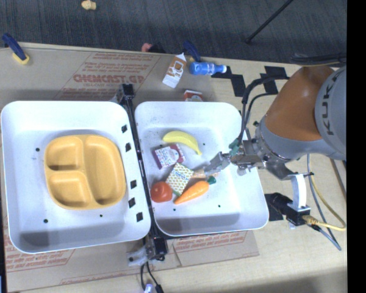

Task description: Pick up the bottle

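We see the grey arm (305,118) with its orange band reaching in from the right over the right-hand bin (232,215), its gripper (215,162) low inside the bin among the items there. Whether the gripper is parted or closed we cannot tell, since its tip is small and blurred against the clutter. Just beside the tip lies an orange carrot (193,191), tilted, with a red tomato (161,191) next to its lower end and a small patterned packet (179,177) touching both. A yellow banana (183,140) lies toward the back of this bin, and a red-and-white packet (167,156) sits just below it. The left bin (18,163) holds a yellow divided plate (85,170) with three compartments. The bottle (204,68), blue and lying on its side, is outside both bins on the bench (293,255), behind the right bin's far rim, well apart from the gripper. A small carton (174,71) lies just left of it.
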`<action>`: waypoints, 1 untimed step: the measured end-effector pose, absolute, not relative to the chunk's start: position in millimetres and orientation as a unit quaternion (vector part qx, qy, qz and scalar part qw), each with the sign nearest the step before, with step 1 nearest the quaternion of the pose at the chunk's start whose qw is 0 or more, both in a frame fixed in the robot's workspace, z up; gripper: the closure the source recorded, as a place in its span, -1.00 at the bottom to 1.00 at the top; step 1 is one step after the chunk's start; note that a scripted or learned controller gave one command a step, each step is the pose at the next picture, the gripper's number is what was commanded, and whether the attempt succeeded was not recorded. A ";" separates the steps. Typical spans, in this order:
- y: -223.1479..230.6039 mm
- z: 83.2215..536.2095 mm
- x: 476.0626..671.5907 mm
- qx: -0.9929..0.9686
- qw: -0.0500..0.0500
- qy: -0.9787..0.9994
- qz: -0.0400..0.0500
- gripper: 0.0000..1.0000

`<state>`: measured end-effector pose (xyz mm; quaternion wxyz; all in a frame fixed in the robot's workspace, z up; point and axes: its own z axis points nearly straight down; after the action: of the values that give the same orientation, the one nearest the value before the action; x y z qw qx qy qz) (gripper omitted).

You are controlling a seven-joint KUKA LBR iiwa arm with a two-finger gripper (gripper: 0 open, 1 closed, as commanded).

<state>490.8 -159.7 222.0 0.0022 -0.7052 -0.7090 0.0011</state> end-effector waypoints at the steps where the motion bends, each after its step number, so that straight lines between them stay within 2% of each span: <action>1: -159.5 231.9 491.3 -0.703 0.003 -0.711 0.002 1.00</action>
<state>491.3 -159.5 231.9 0.0033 -0.7034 -0.7108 0.0016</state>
